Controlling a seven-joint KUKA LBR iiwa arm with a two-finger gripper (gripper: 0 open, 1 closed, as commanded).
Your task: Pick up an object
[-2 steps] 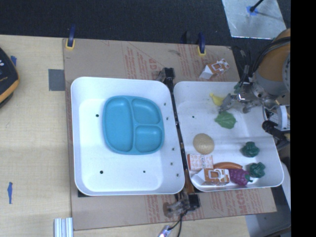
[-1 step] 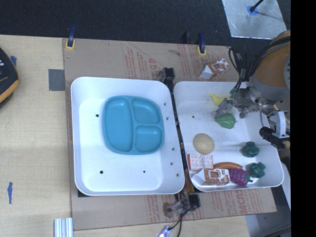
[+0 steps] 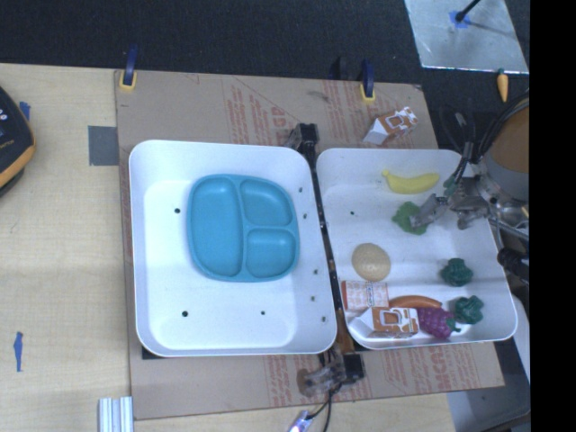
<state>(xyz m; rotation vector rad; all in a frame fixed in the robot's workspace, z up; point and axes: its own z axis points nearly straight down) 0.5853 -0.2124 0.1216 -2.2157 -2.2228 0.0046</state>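
My gripper (image 3: pixel 438 203) reaches in from the right over the upper right part of the right bin (image 3: pixel 337 174). Its tip sits right against a green broccoli-like toy (image 3: pixel 409 217); I cannot tell whether it holds the toy. A yellow banana (image 3: pixel 411 182) lies just above that. A tan round bun (image 3: pixel 371 261) rests mid-bin. Two more green pieces (image 3: pixel 456 271) (image 3: pixel 468 309) lie at the right. Along the front edge are two small cartons (image 3: pixel 366 295) (image 3: pixel 396 320), an orange sausage (image 3: pixel 414 302) and purple grapes (image 3: pixel 436 324).
The left bin (image 3: pixel 153 268) holds a blue divided plate (image 3: pixel 243 226). A small carton (image 3: pixel 391 126) lies on the cardboard behind the right bin. Clamps (image 3: pixel 366 77) pin the cardboard's back edge. A dark and yellow device (image 3: pixel 11 142) sits at the far left.
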